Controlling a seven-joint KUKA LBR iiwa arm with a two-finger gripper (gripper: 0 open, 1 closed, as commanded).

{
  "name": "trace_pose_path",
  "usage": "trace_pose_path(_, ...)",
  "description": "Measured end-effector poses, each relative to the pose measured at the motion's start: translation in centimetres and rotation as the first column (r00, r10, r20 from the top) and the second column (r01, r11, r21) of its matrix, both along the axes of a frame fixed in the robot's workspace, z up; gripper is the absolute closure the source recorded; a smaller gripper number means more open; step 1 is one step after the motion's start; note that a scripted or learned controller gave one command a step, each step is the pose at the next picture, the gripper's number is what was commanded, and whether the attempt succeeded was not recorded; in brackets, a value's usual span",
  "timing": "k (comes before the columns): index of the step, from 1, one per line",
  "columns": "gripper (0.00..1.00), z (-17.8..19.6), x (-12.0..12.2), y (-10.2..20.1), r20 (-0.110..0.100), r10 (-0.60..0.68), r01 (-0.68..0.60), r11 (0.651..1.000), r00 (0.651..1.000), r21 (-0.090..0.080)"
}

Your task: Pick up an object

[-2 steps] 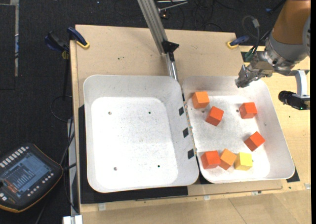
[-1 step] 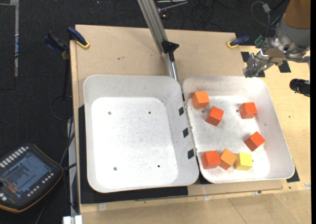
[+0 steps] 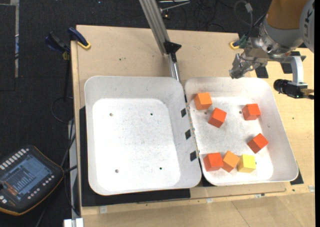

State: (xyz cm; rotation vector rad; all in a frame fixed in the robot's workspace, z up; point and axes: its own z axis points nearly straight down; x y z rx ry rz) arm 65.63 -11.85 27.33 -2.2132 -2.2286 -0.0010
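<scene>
Bench [image 3: 125,46] carries two white bins side by side. Left bin [image 3: 132,131] sits well off to the far side of the fingers; right bin [image 3: 280,136] has its top rim just below them. Arm [image 3: 290,6] comes in from the right, gripper [image 3: 241,68] hanging over that top rim, above the blocks and apart from all of them. Can't tell whether the fingers are spread or closed from here: dark cluster, no gap readable. Nothing visible between them.

Count in the right bin: seven blocks. Four red: one [image 3: 217,117] below the fingers, one [image 3: 251,111] just right of it, one [image 3: 257,142] further down, one [image 3: 213,161] at the bottom row. Two orange: one [image 3: 202,101] nearest the fingers, down-left; one [image 3: 231,161] in the bottom row. One yellow block [image 3: 247,163], far end.

Handling guess: small rigid cubes, light, not fragile, flat faces so decent grip. Take across two opposite faces. The bottom-row trio touch each other, so little finger room there. Nearest orange block or either upper red one stands clear on all sides: easier target.
</scene>
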Motion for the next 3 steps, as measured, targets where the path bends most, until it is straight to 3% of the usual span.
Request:
trace_pose_path(1,1.00,-1.0,-0.8,5.1,-0.002,0.001,-0.001,1.000,1.000,0.001)
trace_pose_path(3,1.00,-3.7,0.2,15.5,-0.002,0.001,-0.001,1.000,1.000,0.001)
